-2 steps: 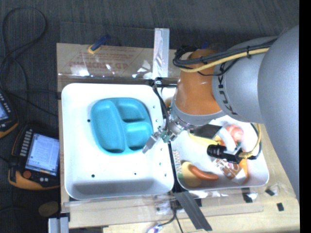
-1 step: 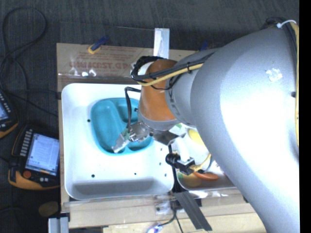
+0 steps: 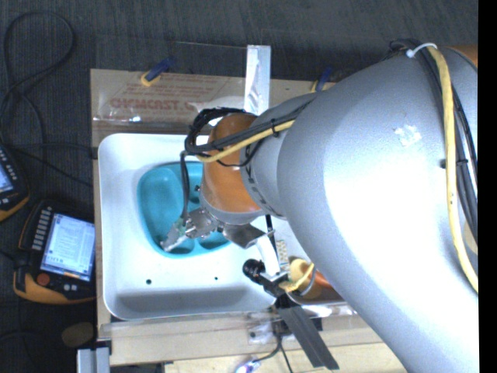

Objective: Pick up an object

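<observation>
Camera view, and the big grey arm (image 3: 373, 208) sweeps in from 3 o'clock, its bulk lying over the whole right side of the bench. The orange band (image 3: 225, 185) sits low over the left bin (image 3: 124, 286), so the wrist is pitched steeply down, which looks like a reach into the bin rather than a pass over it.

The one candidate to pick is a teal, shallow, dish-like object (image 3: 159, 196). It lies near the middle of the bin, a touch toward 12 o'clock, with bare white floor around its 9 and 6 o'clock sides.

The gripper (image 3: 178, 238) is at the teal object's 6 o'clock edge, right on or just over the rim. That placement makes sense: a wide, shallow thing offers little to pinch in the middle, and the rim is the only part narrow enough to take hold of.

Open or closed? I cannot tell. The metal tip blends into the teal surface, and nothing shows clearly as clamped, so I would not call this a hold yet.

My read is that this is the grasp attempt itself, at the bottom of the reach. The risk is that a rim grip on a smooth dish can slip or tip it as it lifts.
</observation>
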You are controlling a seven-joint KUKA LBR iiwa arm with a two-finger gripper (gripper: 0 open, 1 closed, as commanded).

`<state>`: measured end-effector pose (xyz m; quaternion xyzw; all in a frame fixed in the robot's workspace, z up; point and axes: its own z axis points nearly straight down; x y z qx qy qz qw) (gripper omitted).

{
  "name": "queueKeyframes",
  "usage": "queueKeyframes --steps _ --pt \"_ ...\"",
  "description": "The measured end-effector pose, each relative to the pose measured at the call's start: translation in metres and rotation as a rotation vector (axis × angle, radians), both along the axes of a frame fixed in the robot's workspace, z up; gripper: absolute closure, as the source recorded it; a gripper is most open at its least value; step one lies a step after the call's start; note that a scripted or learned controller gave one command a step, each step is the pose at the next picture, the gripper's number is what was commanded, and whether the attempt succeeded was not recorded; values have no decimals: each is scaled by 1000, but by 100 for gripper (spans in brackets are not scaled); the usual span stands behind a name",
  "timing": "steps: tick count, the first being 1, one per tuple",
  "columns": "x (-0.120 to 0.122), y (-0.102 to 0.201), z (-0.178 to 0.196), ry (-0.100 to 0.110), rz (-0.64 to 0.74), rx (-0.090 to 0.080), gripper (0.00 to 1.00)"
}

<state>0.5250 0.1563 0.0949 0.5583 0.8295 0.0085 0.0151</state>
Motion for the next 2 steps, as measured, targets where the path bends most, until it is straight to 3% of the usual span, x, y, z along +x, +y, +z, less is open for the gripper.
queueKeyframes --steps 1,2 --pt "18 21 -2 16 -171 5 0" --pt "-16 45 -1 3 -266 10 0"
